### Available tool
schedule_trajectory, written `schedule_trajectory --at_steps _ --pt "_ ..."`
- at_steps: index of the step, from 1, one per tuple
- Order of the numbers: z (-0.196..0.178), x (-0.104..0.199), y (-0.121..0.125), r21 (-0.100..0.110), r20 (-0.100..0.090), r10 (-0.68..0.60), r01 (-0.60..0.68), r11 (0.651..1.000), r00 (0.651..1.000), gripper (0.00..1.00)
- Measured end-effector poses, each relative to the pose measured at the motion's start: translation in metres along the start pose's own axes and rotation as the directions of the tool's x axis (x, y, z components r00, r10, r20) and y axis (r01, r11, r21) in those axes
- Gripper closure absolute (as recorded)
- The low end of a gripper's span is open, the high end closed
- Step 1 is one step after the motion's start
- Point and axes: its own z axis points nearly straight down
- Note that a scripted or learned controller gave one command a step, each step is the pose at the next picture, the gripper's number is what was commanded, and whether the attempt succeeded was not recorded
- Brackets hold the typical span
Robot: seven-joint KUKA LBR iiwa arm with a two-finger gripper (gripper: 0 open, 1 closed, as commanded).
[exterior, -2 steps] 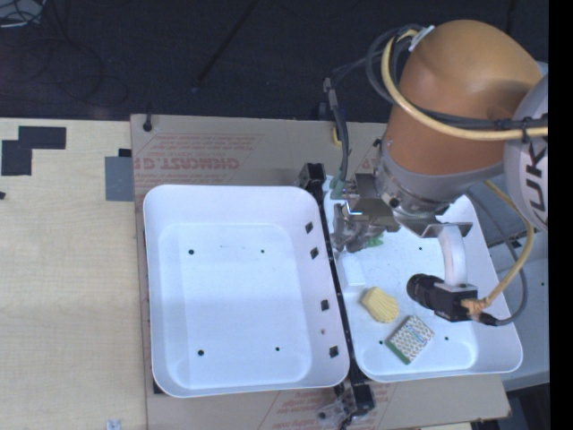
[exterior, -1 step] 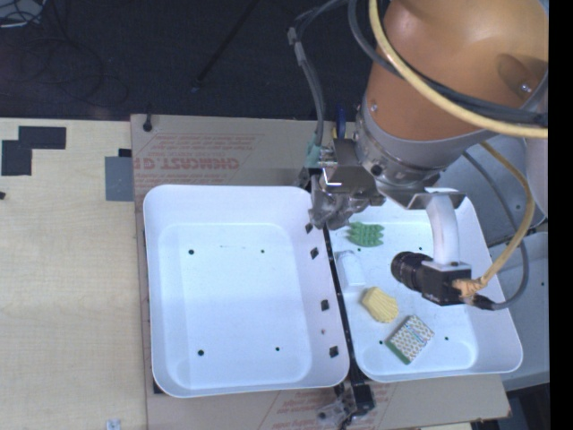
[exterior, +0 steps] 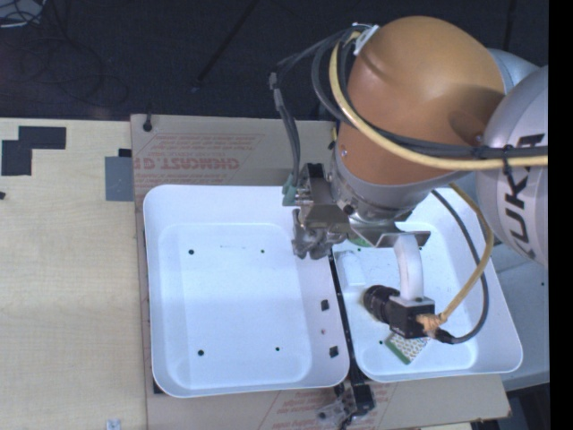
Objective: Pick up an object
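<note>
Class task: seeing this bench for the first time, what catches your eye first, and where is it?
The big orange-brown arm looms at upper right, over the right bin. Its gripper hangs by the divide between the two bins. The left bin shows white floor with small dark dots.

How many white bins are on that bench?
2. The left bin lies in the open; the right bin sits beside it, partly covered by the arm, which may hide items inside.
</note>
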Motion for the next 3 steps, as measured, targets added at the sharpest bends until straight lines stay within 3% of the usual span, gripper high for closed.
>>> schedule_trajectory --at_steps 1,2,3 --pt "0.044 -0.089 -0.007 0.0 0.001 0.012 -0.012 1.0 1.0 1.0" --pt "-0.015 -0.026 -0.007 -0.01 -0.004 -0.004 0.004 1.0 1.0 1.0" --pt "-0.022 -0.029 -0.007 -0.002 0.0 -0.003 0.003 1.0 1.0 1.0"
